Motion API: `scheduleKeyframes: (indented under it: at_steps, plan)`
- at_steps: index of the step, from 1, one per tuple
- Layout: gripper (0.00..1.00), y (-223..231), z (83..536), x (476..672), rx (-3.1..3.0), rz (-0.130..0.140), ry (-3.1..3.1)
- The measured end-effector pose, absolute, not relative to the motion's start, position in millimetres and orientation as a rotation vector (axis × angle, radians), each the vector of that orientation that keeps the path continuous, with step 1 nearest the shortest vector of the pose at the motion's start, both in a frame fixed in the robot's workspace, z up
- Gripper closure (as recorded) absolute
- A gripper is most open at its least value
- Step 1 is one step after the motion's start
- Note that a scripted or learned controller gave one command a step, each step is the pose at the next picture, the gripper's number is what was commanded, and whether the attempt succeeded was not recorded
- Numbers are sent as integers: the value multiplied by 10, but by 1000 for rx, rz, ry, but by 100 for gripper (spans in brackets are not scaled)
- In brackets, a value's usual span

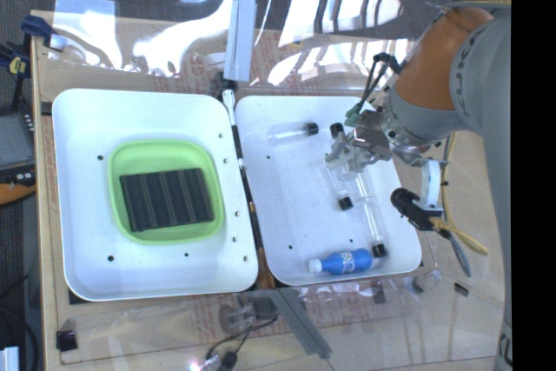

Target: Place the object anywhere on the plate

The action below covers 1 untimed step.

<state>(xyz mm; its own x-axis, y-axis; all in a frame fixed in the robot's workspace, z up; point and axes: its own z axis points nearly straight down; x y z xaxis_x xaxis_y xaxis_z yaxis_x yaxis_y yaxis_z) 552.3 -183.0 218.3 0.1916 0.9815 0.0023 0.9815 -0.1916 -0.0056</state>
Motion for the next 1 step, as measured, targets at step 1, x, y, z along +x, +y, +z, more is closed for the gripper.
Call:
scheduleKeyframes:
  at_steps: [1]
  plan:
    - [0,-1830,2185,5523,-2421,3,-1994]
